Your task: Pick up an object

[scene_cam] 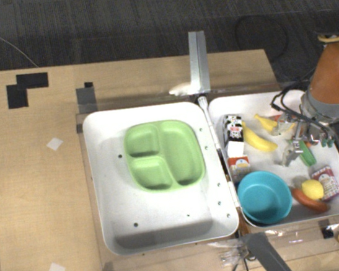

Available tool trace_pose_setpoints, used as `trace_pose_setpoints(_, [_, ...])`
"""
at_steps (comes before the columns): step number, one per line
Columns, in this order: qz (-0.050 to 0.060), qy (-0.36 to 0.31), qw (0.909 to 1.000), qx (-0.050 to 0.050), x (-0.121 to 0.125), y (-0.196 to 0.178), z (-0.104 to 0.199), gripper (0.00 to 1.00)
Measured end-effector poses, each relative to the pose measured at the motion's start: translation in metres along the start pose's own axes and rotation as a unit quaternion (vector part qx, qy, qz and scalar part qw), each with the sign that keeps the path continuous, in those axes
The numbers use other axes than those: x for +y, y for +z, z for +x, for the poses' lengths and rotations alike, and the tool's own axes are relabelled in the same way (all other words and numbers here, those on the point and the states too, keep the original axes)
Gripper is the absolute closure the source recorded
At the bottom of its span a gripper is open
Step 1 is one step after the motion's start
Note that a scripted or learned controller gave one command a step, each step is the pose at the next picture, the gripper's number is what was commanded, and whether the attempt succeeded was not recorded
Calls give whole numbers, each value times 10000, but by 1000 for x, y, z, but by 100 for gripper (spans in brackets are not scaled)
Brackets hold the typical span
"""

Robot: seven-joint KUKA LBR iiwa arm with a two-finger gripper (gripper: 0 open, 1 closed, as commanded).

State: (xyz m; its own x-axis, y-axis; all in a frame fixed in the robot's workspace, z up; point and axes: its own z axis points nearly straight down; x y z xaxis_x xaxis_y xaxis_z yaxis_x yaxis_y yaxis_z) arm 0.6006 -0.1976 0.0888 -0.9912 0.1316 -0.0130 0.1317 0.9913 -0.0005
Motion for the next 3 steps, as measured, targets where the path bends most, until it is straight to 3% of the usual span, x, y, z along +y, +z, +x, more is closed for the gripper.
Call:
trace_pose_setpoints(2, [1, 1159, 9933, -1, -12, 0, 27, 0])
trace_pose_setpoints(3, [1, 1333, 9911, 3, -15, -1, 56, 0])
